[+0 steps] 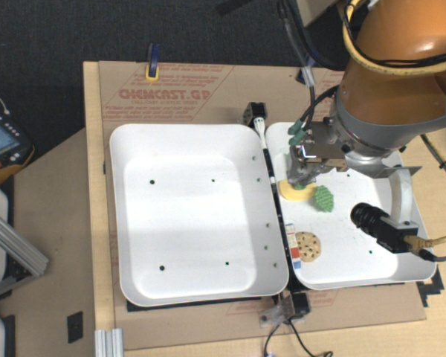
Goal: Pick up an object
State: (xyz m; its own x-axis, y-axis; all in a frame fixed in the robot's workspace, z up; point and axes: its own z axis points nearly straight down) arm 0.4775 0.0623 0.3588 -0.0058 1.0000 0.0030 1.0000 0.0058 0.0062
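We see a cardboard-covered worktop (171,88) bearing two white bins. The left bin (126,222) lies just left of the yellow piece (296,193), across the meeting rims. The right bin (357,270) holds that yellow piece by its left wall, a speckled cookie (306,245) nearer us than it, and a green lump (324,198) just right of it. The arm (394,73) overhangs from its right. The pincer (301,175) sits directly over the yellow piece; we cannot tell whether it is apart or together.

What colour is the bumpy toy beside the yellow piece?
The toy is green, clearest in the camera view.
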